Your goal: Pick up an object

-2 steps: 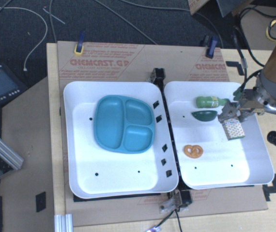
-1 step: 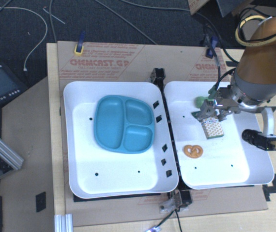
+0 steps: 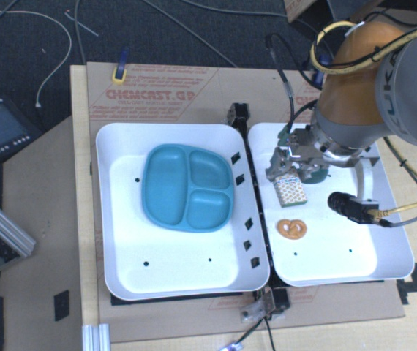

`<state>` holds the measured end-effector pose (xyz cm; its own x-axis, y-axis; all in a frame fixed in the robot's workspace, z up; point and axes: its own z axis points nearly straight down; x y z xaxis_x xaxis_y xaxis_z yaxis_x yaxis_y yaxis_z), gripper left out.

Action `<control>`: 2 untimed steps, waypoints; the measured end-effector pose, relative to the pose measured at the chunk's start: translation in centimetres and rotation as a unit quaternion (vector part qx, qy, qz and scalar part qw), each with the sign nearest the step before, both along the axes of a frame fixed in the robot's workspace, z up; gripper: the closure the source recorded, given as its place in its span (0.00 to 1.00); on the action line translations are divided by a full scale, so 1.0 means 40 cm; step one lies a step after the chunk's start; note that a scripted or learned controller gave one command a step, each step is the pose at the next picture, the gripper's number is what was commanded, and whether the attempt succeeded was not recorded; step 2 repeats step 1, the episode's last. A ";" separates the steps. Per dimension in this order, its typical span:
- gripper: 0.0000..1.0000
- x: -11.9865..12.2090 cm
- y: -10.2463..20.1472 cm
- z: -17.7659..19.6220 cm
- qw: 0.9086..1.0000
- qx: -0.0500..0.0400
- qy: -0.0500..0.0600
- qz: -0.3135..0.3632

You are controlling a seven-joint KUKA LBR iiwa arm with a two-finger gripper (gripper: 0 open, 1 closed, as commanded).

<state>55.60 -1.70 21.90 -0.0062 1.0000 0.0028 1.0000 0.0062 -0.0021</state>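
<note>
Your claw [image 3: 290,168] hovered over the small speckled square pad [image 3: 290,191] | grip state: can't tell | brown pretzel [image 3: 292,229] lay nearby

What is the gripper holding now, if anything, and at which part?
It cannot be told. The gripper sits right at the top edge of the small patterned packet in the right bin, but a grip cannot be confirmed. The pretzel lies apart.
</note>
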 end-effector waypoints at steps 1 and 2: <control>1.00 0.031 0.154 0.022 1.000 0.000 -0.002 0.001; 1.00 0.031 0.154 0.022 1.000 0.000 -0.002 0.001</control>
